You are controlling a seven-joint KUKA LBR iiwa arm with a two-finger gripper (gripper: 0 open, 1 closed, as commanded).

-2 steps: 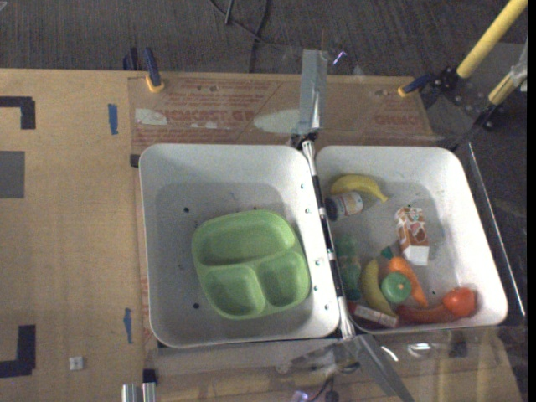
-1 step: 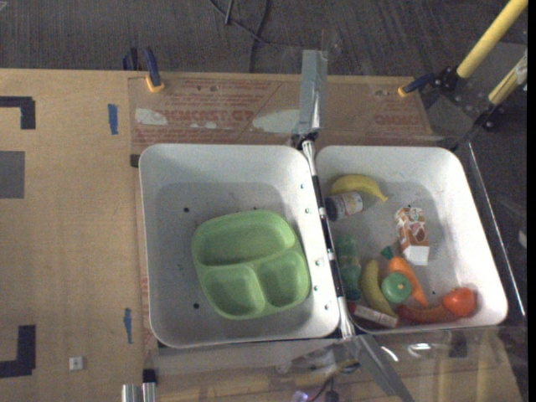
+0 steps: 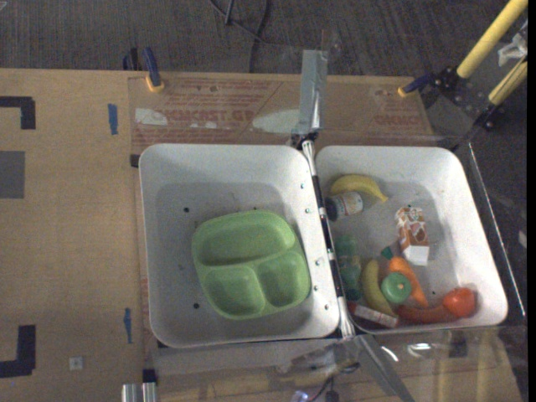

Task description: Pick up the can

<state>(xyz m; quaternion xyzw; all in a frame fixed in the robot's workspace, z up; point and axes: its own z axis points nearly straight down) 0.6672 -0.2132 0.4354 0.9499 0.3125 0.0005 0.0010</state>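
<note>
— In the right bin [image 3: 469,191], near its left wall: the can [image 3: 347,204], lying on its side, just under the banana [image 3: 358,186].
— Touching the banana?
— Hard to tell; very close, at least. Dark end toward the wall between the two bins, pale label facing up.
— And lower down in that bin?
— A small packet [image 3: 412,229] near the middle, apart from the can. Below it, a crowded heap: a green round lid [image 3: 395,288], orange pieces [image 3: 459,301] around it, a yellow curved piece [image 3: 373,279] along its left, greenish items [image 3: 347,254] against the wall.
— In the left bin [image 3: 167,191]?
— A green divided plate [image 3: 249,262], three compartments, lying flat, turned a little askew.
— State of the claw?
— Cannot tell.
</note>
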